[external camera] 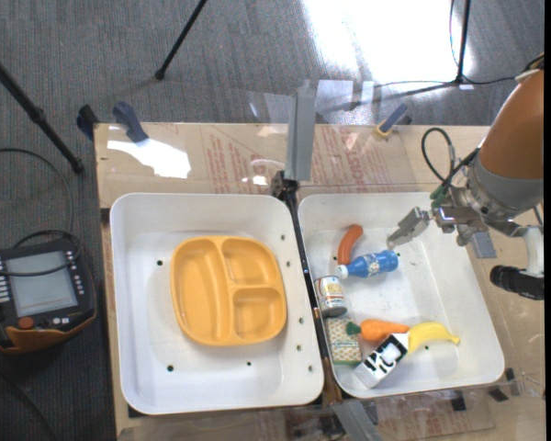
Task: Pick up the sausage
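1. Now the pincer (413, 225) hangs over the right bin (477, 338), up and to the right of the sausage (349, 243), apart from it.
2. Whether the pincer is released or clenched, I cannot tell; nothing shows in its grasp and it touches no item.
3. Lying tilted near the right bin's upper left, the sausage has the blue bottle (370, 265) just below it.
4. Below the sausage stand a small can (331, 295), then a carrot (382, 329), a banana (433, 335) and a black-and-white carton (382, 360).
5. Left of the sausage, the left bin (138, 246) holds a yellow divided plate (228, 290).
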You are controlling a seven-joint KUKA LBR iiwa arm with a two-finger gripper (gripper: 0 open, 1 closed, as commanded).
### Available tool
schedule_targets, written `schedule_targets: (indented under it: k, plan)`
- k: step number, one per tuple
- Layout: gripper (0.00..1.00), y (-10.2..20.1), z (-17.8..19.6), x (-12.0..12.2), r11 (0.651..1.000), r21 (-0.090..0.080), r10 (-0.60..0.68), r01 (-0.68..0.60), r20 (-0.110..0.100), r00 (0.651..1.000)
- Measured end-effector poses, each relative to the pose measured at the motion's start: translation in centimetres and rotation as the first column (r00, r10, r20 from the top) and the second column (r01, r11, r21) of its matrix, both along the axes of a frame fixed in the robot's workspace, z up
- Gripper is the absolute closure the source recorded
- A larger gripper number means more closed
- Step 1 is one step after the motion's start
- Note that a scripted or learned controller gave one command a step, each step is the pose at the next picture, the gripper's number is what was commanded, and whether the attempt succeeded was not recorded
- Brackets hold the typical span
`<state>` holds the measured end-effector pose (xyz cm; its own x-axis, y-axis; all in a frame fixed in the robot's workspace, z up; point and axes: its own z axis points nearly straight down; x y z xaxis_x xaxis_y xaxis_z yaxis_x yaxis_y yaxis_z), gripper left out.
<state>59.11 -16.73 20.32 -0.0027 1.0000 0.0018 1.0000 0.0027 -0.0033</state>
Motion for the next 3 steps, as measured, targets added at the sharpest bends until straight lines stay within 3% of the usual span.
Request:
schedule_targets:
  k: [1, 2, 3]
  plan:
    - [0.00, 1.7, -11.6, 4.4, 0.947, 0.000, 0.321, -0.321, 0.002, 0.947]
    - [0.00, 8.2, -11.6, 5.3, 0.948, 0.001, 0.318, -0.318, 0.002, 0.948]
    - [0.00, 6.2, -11.5, 5.3, 0.980, -0.001, 0.201, -0.201, 0.003, 0.980]
